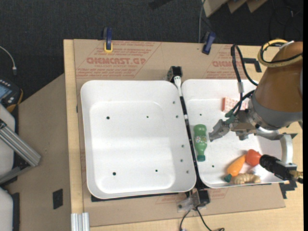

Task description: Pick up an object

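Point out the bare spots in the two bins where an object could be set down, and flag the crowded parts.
The left bin is bare across its floor. In the right bin, the far strip between the divider and the pink packet is free. It is crowded near the green bottle, the gripper, and the carrot, tomato and ginger.

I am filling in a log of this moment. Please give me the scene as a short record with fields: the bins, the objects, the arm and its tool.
left bin: white, shallow
right bin: white, holds all objects
green bottle: lying by the right bin's left wall
orange carrot-like item: near front edge
red-orange item: beside it
beige item: at front rim
pink-white packet: toward the back
arm: over right bin
tool: just right of the bottle, holding nothing
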Action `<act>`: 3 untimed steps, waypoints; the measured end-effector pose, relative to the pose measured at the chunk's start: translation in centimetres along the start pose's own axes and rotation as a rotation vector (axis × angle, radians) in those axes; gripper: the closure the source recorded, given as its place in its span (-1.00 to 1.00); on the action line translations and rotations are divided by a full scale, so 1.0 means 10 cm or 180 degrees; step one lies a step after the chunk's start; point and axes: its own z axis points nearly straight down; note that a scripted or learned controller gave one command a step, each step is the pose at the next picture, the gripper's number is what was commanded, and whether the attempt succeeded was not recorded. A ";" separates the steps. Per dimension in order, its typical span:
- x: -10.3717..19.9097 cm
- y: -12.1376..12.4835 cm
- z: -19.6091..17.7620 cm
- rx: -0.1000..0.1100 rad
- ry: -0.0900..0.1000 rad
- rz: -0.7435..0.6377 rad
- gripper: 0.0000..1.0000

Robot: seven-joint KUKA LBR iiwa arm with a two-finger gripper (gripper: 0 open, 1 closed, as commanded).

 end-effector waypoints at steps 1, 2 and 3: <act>0.00 0.00 0.00 0.0000 0.0000 0.0000 -1.00; 0.00 0.00 0.00 0.0000 0.0000 0.0000 -1.00; 0.00 0.00 0.00 0.0000 0.0000 0.0000 -1.00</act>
